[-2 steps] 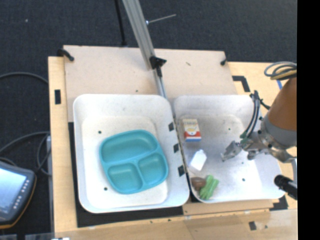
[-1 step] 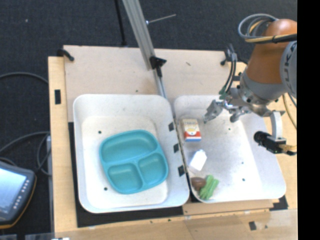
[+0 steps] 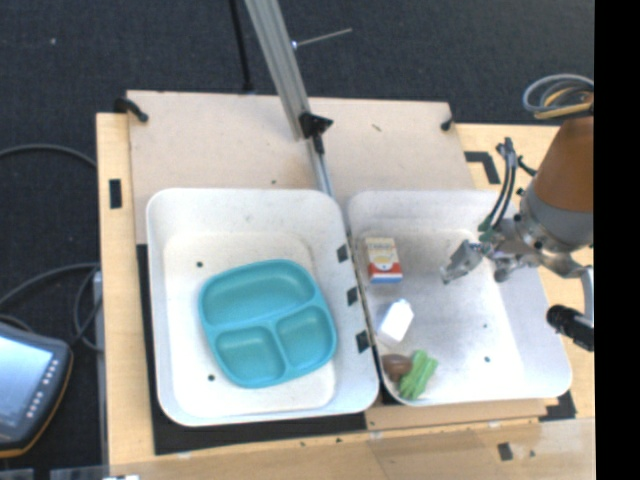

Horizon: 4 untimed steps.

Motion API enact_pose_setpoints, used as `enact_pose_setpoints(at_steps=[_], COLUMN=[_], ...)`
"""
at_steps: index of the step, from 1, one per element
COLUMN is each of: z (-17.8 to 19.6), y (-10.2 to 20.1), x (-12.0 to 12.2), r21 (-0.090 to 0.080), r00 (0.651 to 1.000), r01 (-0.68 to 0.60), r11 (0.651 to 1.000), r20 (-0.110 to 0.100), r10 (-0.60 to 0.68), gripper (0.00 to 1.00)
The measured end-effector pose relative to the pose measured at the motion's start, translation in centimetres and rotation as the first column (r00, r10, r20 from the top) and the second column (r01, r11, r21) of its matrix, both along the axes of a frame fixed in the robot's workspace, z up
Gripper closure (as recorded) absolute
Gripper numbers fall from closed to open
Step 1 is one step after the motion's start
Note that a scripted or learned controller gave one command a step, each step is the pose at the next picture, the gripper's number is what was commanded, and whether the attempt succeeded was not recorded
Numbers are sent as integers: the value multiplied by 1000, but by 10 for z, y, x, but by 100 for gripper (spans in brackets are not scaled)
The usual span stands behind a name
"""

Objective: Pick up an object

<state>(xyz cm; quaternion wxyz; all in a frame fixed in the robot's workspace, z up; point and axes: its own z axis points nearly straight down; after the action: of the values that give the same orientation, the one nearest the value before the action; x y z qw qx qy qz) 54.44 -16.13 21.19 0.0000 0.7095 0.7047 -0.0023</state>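
Along the right bin's [image 3: 520, 363] left wall lie the candidates: a small orange-and-white carton [image 3: 381, 259], a white block [image 3: 396, 320], and a green leafy toy [image 3: 419, 374] touching a brown lump [image 3: 397, 366]. Gripper [image 3: 468, 260] hovers mid-bin, well right of the carton, nothing between its fingers; jaw spread cannot be told. Teal three-compartment tray [image 3: 266, 321] sits in the left bin [image 3: 175, 218]. Judgement: pick not yet begun; approach, closing and lift all remain.
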Motion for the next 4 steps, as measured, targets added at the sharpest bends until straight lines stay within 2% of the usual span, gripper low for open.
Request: enact_pose_setpoints(at_steps=[1,2,3,4], z=[-19,-32,8,-11], y=[61,57,140,136], x=[-53,-55,32,137], r21=[5,1,5,2], r00=[1000,1000,1000,1000], r01=[-11,-4,-18,-12], r11=[1000,1000,1000,1000], r20=[0,3,12,8], r10=[11,4,18,12], gripper=[0,0,0,0])
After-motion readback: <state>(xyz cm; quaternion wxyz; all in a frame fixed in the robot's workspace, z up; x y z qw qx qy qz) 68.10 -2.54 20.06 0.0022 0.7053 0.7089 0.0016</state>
